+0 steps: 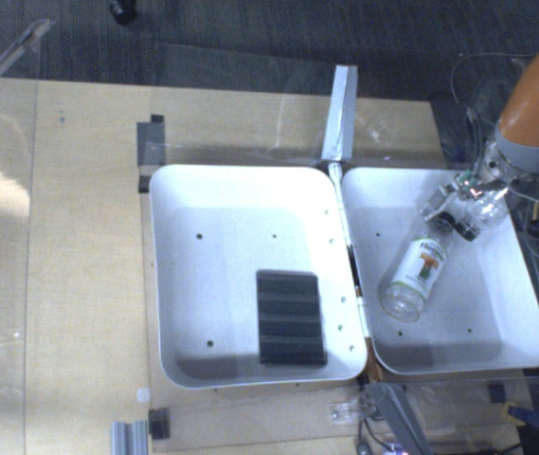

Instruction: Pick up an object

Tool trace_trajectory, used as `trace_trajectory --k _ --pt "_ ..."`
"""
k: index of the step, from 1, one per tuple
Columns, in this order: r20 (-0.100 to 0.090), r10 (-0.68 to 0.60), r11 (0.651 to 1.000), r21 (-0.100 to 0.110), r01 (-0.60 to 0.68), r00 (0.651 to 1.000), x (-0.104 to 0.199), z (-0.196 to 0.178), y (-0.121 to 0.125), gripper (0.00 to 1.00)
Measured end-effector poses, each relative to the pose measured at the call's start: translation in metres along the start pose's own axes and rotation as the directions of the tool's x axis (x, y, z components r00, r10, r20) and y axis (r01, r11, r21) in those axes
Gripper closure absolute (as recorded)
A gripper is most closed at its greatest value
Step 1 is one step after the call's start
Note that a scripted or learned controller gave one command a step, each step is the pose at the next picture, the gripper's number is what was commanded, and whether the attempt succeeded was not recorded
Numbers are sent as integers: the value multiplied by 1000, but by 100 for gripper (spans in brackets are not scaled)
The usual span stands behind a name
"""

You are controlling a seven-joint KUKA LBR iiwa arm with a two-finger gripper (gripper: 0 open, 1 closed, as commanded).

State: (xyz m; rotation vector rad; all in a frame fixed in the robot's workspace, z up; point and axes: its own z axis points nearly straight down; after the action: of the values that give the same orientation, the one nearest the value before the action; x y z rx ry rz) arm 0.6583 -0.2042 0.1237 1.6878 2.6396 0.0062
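Clear bottle (414, 276) lies tilted just below the tool (460, 207); apart.

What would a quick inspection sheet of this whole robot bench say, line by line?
Surface: pale wooden bench bearing two shallow white bins, left bin and right bin, side by side.
Job's things: clear plastic bottle with a printed label lying on its side in the right bin; black ribbed rectangular block lying flat in the left bin.
Clutter: nothing seen.
Grippers: two-finger gripper over the right bin's far part, near the bottle's top end.
Cables: thin cables behind the arm.
Surroundings: dark floor.
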Motion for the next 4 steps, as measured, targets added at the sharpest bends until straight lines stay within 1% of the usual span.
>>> trace_trajectory --k 1,2,3,4 --pt "-1 -157 988 0 157 988 27 27 -17 0" --pt "2 -263 965 -3 263 965 80 34 -32 0" --pt "5 -315 949 -5 315 949 100 32 -53 0" --pt "10 -315 949 -11 315 949 100 20 -50 100"
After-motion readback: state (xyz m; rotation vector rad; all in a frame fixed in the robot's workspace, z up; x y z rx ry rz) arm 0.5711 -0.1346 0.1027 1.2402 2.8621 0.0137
